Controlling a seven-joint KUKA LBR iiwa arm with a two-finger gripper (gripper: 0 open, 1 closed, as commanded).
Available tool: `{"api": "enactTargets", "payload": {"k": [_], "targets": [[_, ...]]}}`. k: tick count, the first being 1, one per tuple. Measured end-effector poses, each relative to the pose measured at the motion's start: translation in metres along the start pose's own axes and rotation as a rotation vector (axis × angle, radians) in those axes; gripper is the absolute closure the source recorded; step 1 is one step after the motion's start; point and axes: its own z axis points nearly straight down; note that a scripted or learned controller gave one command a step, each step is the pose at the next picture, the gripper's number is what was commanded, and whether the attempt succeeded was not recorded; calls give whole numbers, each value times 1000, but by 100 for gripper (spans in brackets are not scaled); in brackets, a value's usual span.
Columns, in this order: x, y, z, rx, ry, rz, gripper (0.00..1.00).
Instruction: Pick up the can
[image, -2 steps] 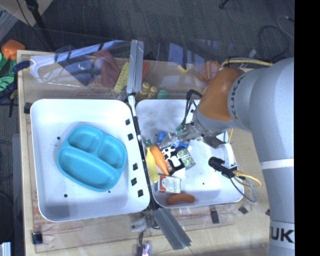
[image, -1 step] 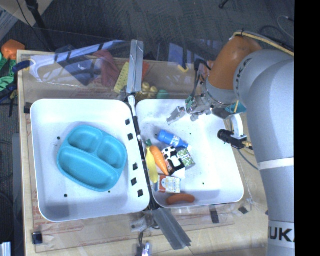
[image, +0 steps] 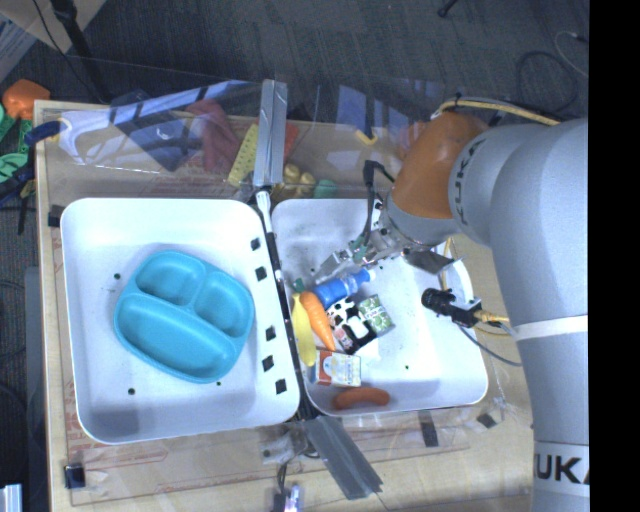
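The right bin (image: 455, 370) holds a heap of small items. What looks like the can (image: 364, 320) lies on its side in the middle of the heap, with a black-and-white and green label. My gripper (image: 346, 262) hangs low over the bin's back left part, just above a blue bottle-like object (image: 340, 288) and a short way up and left of the can. The grey wrist with its orange band (image: 432, 165) hides the bin's back right corner. Nothing shows clearly held in the gripper.
An orange carrot (image: 318, 316) and a yellow banana (image: 302, 336) lie along the right bin's left wall. A small carton (image: 343, 370) and a red sausage (image: 360, 398) rest at its front. The left bin (image: 90, 400) holds a blue divided plate (image: 185, 314).
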Motion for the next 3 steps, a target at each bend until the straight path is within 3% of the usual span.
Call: {"api": "enactTargets", "payload": {"k": [1, 2, 3], "targets": [[3, 20, 2, -3, -3, -202, 0], [-13, 35, 1, 0, -1, -447, 0], [-16, 11, -2, 1, 1, -178, 0]]}}
